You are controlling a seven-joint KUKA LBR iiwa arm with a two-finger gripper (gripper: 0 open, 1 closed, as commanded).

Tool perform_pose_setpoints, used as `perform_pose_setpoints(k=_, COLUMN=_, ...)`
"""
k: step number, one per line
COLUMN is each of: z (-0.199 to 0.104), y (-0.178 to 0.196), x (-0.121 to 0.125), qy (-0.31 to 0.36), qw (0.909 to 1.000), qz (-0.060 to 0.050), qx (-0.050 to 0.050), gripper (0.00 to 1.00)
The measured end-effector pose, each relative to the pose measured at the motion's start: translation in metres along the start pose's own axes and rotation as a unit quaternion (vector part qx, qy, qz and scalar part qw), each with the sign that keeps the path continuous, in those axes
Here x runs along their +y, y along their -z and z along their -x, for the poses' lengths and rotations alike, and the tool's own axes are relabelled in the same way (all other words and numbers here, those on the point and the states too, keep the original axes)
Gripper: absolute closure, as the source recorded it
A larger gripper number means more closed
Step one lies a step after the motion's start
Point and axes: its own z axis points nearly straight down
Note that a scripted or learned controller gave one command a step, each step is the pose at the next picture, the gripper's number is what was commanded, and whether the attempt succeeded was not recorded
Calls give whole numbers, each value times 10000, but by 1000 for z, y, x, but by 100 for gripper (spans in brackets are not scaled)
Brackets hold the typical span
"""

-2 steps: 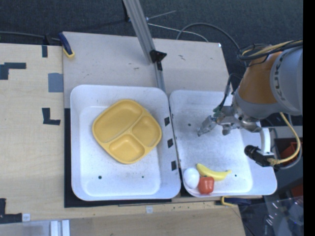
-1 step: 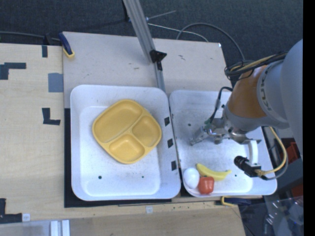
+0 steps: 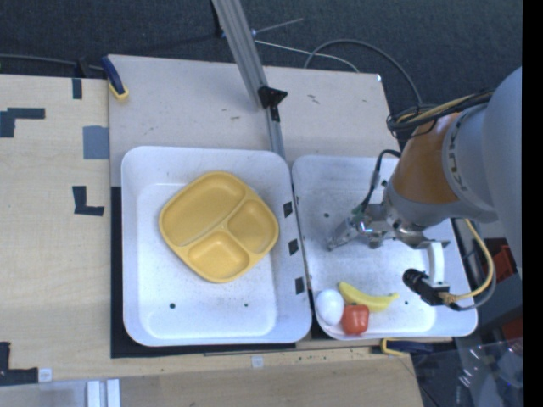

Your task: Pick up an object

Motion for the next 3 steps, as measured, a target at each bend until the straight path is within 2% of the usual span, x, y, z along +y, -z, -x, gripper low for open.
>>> perform_pose_setpoints(k=1, z=-1, y=10, x=0, qy=7, qw=10000, qz=-5, qx=4, gripper=100)
perform_pose_setpoints(k=3, z=8, y=125, x=0, qy=3, qw=10000, qz=31, qx=-8, gripper=100)
